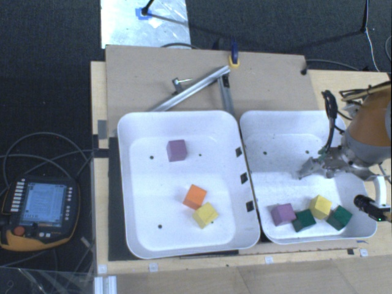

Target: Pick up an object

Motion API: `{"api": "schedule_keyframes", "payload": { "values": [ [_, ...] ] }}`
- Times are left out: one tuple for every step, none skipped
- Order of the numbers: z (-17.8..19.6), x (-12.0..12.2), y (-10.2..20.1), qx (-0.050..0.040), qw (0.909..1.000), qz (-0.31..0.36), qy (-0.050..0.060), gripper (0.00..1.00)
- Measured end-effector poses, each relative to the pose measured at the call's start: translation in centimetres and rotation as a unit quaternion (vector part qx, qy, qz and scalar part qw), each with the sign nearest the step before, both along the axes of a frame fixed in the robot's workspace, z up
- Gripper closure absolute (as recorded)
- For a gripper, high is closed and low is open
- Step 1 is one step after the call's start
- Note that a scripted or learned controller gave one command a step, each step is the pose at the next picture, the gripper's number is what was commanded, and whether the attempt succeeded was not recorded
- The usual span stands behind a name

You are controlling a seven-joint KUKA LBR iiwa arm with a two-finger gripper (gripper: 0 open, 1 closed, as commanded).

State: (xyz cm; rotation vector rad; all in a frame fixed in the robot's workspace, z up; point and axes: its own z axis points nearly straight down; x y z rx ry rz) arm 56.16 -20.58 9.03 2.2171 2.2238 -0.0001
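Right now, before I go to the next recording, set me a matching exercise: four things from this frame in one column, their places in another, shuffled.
Things:
1. orange cube
2. claw
3. teach pendant
4. yellow cube in the right bin

Places:
A. on the floor, left of the bench
B. above the right bin's floor, clear of the cubes
C. left bin, touching another yellow cube
D. between two green cubes

Pairs: 1-C, 2-B, 3-A, 4-D

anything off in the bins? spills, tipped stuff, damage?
Nothing stands out. Left bin holds purple, orange and yellow blocks. Four blocks cluster in the right bin's front; the gripper hovers above them.
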Motion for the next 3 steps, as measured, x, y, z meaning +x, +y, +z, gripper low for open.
{"api": "schedule_keyframes", "payload": {
  "values": [
    [1.2,0.1,0.0,-0.0004,1.0,0.001,-0.002,1.0],
    [7.5,-0.2,-0.3,-0.0011,1.0,0.0,-0.004,1.0],
    [13.9,0.5,-0.3,-0.0013,1.0,0.001,-0.004,1.0]
  ]
}}
